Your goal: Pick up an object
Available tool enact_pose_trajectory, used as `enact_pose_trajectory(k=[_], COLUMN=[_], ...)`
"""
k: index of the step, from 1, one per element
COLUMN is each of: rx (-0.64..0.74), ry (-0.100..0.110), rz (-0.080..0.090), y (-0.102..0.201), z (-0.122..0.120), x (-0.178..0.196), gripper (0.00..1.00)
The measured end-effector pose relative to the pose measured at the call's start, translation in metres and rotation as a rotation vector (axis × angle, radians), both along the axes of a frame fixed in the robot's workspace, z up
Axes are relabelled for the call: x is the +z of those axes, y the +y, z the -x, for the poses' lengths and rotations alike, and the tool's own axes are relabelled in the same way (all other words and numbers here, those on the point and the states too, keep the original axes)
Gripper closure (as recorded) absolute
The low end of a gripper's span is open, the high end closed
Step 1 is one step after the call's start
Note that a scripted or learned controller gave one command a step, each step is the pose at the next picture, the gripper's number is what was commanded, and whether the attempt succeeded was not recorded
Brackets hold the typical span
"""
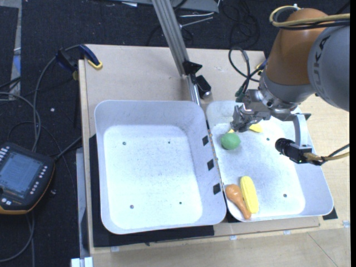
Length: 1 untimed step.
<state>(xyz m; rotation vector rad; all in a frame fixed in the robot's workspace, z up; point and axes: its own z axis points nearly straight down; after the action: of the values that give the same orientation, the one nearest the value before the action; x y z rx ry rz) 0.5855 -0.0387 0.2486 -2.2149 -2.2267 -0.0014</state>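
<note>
pale wooden worktop (139,71) on dark carpet (44,26) strewn with cables; claw (240,124), grip impossible to tell, just above green ball (230,141) in right bin (289,204).

Blue-handled clamp (83,53) at bench corner, handheld pendant (21,175) on dark floor left, slanted aluminium rail (171,29)

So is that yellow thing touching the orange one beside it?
Touching. The camera view shows the yellow object lying right against the orange object near the right bin's front edge, no gap between them.
</note>
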Motion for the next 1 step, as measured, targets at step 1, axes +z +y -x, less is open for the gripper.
enact_pose_trajectory(k=[1], rx=[-0.001], ry=[0.001], rz=[0.000], y=[0.0458], z=[-0.0185], x=[-0.0132], gripper=[1.00])
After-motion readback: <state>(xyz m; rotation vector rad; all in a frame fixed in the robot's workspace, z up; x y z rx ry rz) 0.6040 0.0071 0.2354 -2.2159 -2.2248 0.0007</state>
